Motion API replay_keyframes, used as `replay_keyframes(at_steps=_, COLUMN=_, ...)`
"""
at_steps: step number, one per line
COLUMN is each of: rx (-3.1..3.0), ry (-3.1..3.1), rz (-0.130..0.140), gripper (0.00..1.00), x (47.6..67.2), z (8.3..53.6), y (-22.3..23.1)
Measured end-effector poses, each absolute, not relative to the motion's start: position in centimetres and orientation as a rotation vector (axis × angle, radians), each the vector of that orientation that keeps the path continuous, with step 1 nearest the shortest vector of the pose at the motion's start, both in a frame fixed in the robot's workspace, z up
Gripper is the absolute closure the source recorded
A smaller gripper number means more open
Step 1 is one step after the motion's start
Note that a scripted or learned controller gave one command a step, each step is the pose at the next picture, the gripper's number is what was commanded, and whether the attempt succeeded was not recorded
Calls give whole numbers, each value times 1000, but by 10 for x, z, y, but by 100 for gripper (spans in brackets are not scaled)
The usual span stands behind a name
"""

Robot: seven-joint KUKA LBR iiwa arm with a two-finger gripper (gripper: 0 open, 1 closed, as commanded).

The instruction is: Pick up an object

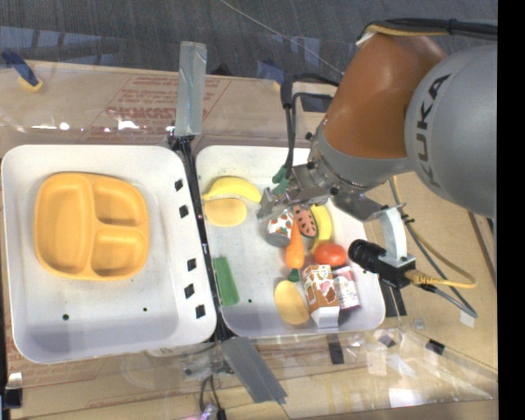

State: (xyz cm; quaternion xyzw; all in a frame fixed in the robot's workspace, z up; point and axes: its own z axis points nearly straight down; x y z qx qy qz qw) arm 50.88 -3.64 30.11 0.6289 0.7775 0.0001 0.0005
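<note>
The right bin (245, 322) holds a pile of toy food. A yellow banana (230, 186) lies at its far left, with a pale yellow piece (227, 212) just below it. An orange carrot (295, 248), a red tomato (331, 254), a watermelon slice (305, 221) and a small printed carton (318, 288) crowd the middle and right. A yellow lemon-like piece (289, 303) lies at the near edge. A green block (224, 280) lies along the left wall. My gripper (287, 205) hangs over the middle of the pile, just above a grey-white item (279, 227) and the watermelon slice.
The left bin (35, 331) holds a yellow divided plate (92, 226). The arm's orange band (381, 94) and grey body cover the right bin's far right corner. A black cable plug (376, 262) hangs over the bin's right rim. A taped divider (192, 208) separates the bins.
</note>
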Motion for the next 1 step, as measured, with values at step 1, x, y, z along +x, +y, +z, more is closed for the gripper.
replay_keyframes(at_steps=1, rx=1839, ry=2552, rz=-6, gripper=100, x=476, z=237, y=6)
